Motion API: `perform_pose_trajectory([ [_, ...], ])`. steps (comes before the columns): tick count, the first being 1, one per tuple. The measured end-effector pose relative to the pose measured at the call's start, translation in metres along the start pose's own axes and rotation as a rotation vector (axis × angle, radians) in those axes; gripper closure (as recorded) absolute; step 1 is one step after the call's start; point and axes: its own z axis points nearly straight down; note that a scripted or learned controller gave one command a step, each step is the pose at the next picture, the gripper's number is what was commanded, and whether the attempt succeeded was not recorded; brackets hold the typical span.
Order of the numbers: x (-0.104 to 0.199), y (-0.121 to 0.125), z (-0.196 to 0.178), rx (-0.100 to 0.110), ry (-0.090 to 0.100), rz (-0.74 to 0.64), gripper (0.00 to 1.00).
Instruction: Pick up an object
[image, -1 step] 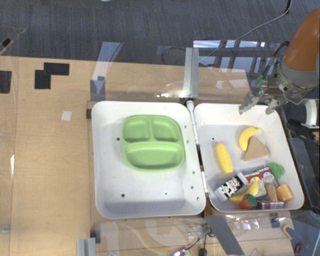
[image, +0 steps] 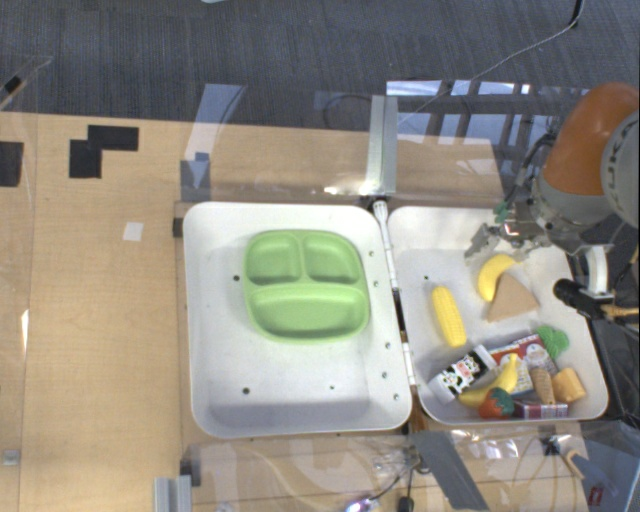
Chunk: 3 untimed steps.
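Apparently early: two-finger gripper (image: 507, 236) hovers over far part of right white bin (image: 425, 290), jaws spread, holding nothing. Yellow plastic banana (image: 492, 275) lies just beneath, unlifted. Green divided tray (image: 305, 284) sits in left bin. Descent, grasp, lift remain.

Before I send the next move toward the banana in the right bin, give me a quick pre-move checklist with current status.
1. Gripper positioned over the right bin, above the banana: ok.
2. Nothing held between the jaws: cannot tell.
3. Banana top free of other items: ok; the tan wedge lies right beside it.
4. Corn cob apart from the banana: ok.
5. Green tray in the left bin, away from the arm's path: ok.
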Motion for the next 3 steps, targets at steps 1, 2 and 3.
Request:
perform_pose_trajectory([
  [1, 0.003, -0.027, 0.041, -0.020, -0.006, -0.022, 0.00],
  [2, 0.004, -0.024, 0.030, -0.028, -0.008, -0.023, 1.00],
  [3, 0.047, 0.022, -0.070, -0.004, 0.000, 0.022, 1.00],
])
